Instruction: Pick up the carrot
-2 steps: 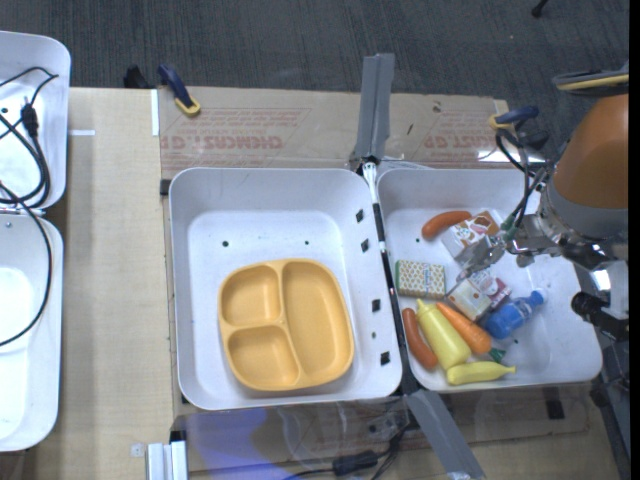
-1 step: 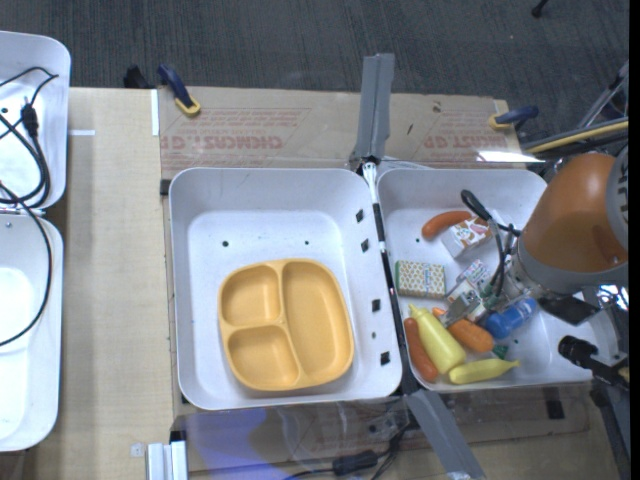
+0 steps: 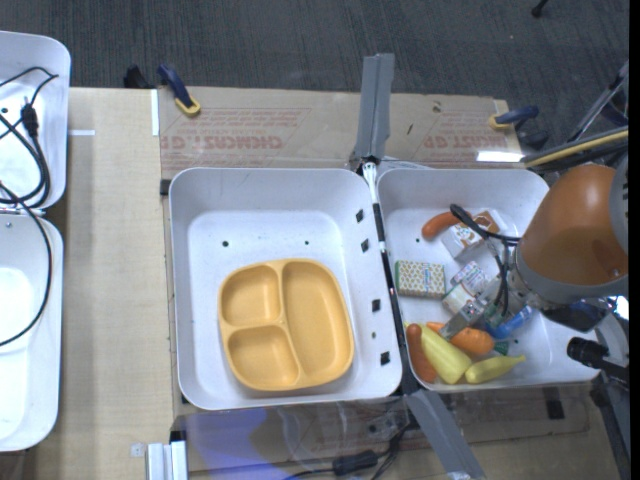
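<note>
The hand (image 3: pixel 468 313) hovered just right of the carrot (image 3: pixel 419 353); its long axis ran near-far; grip state indeterminate

The arm (image 3: pixel 575 233) has a big round orange part, smooth and a bit shiny, like a dome. Under the orange there is a grey ring. Thin black cables loop out from it at about nine o'clock. The gripper (image 3: pixel 478 293) is made of silver and grey metal bits, and it looks small next to the orange part.
</note>
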